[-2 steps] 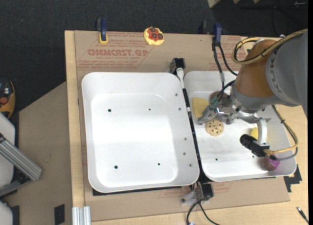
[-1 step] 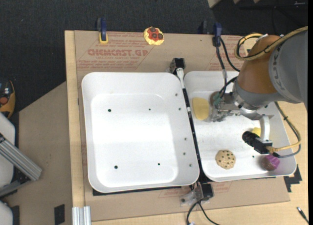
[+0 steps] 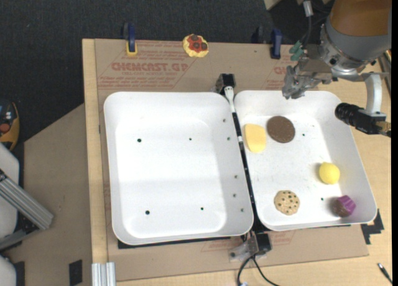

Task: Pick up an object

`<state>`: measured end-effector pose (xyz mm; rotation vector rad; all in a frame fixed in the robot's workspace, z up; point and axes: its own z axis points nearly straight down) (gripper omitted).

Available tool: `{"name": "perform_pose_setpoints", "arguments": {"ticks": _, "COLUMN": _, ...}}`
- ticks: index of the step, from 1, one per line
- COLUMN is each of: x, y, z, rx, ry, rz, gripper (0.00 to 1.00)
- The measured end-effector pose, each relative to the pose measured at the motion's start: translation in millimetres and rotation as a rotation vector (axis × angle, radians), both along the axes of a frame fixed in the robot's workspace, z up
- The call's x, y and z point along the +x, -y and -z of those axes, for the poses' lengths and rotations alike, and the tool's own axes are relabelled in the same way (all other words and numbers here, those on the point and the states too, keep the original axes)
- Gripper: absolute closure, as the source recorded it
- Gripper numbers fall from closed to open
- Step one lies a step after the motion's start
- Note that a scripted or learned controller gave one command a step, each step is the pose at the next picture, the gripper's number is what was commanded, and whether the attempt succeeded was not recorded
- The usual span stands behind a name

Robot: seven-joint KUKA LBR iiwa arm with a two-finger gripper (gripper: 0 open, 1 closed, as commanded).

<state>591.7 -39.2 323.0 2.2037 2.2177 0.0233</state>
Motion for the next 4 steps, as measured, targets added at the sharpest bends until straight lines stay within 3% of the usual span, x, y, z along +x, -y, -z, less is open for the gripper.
{"name": "perform_pose_setpoints", "arguments": {"ticks": 1, "x": -34, "y": -123, "z": 73, "rx": 0.005, "ry": -0.031, "rz": -0.007, "gripper": 1.00}}
{"name": "perform_pose_setpoints", "arguments": {"ticks": 2, "x": -4, "y": -158, "z": 27, "rx": 0.002, "ry": -0.014, "rz": 0.001, "gripper": 1.00}}
{"name": "perform_pose_setpoints", "arguments": {"ticks": 3, "x": 27, "y": -120, "z": -9, "rx": -0.001, "ry": -0.014, "rz": 0.010, "gripper": 1.00}}
{"name": "perform_pose_setpoints", "arguments": {"ticks": 4, "x": 26, "y": -123, "z": -18, "rx": -0.001, "ry": -0.017, "rz": 0.006, "gripper": 1.00}}
